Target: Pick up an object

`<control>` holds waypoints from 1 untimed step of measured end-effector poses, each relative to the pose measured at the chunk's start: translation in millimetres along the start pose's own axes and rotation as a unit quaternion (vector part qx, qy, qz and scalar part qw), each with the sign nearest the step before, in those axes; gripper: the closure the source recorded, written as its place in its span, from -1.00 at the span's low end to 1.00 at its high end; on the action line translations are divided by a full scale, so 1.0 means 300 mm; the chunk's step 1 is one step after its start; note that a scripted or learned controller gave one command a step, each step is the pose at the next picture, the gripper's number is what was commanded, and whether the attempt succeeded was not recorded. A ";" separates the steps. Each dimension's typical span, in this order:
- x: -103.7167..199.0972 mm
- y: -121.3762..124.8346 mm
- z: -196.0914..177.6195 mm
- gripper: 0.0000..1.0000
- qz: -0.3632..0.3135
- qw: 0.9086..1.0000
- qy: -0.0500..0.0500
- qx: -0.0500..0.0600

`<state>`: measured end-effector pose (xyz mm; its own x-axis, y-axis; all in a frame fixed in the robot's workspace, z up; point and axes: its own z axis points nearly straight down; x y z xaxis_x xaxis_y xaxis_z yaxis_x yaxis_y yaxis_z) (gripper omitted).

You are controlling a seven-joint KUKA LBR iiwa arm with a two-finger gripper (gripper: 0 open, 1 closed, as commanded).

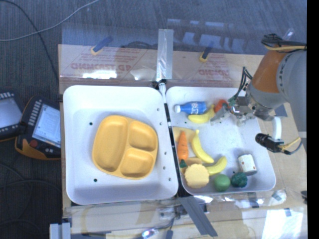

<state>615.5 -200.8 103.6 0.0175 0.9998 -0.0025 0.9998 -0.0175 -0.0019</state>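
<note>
Two white bins side by side on the worktop [70,68]. Left bin [79,103] holds a yellow three-compartment tray [126,146], lying flat near the bin's middle. Right bin [264,176] holds the loose items: blue bottle [192,107] on its side at the far left corner, a banana [202,117] touching it, a carrot [183,144] along the left wall, a second banana [201,150] beside the carrot, a third banana [217,166] near it, a yellow round piece [196,175], a green lime-like fruit [221,182], a dark green item [239,180], a white cylinder [246,163]. Gripper [233,108] low over the far edge of the right bin, just beside an orange-red item [220,105] and the first banana. Fingers: cannot tell whether spread or closed; nothing seen between them
</note>
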 end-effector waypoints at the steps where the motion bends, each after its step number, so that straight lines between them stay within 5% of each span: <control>1: 0.090 0.169 0.042 -1.00 -0.049 0.999 -0.001 0.003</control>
<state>666.8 -174.7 90.7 -0.0814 0.9967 -0.0043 0.9967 0.0814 -0.0073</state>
